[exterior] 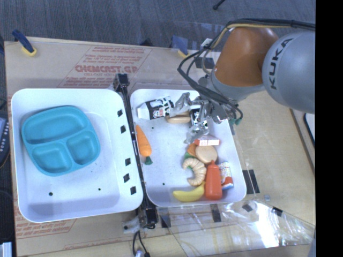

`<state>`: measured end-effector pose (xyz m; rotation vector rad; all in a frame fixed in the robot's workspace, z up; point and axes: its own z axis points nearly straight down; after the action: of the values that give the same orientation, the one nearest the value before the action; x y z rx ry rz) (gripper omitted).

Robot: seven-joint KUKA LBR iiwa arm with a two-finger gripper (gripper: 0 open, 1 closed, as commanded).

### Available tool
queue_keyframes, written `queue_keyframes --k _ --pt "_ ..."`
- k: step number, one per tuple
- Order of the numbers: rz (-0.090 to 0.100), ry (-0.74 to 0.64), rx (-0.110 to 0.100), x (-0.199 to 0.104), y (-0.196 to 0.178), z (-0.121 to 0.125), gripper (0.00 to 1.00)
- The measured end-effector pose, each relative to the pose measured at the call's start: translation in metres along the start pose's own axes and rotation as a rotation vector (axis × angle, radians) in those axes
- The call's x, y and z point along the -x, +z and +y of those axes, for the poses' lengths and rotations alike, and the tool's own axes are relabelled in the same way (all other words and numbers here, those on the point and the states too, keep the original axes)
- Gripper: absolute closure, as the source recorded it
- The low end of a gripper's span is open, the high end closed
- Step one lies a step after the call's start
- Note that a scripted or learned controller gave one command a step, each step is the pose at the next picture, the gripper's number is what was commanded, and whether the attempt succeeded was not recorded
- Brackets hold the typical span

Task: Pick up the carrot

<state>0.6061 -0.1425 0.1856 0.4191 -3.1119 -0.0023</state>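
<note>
The carrot [143,143] is orange with a green top and lies along the left wall of the right bin [166,191], tip toward the back. My gripper [196,118] hangs over the back right part of that bin, well to the right of the carrot and apart from it. Its fingers point down above a tan bread-like piece [178,119]. Nothing shows between them, and their gap is too small to judge.
The right bin also holds a white carton [154,110], a croissant [195,169], a banana [188,195], a red bottle [213,180], a round bun [206,153] and a small can [226,175]. The left bin [64,202] holds a blue divided tray [60,140].
</note>
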Motion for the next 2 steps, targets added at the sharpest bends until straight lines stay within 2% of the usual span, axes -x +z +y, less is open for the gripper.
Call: queue_keyframes --k 1,2 --pt "0.000 -0.027 0.001 -0.032 0.096 0.033 0.00" --pt "-0.007 -0.035 -0.003 -0.028 0.083 0.033 1.00"
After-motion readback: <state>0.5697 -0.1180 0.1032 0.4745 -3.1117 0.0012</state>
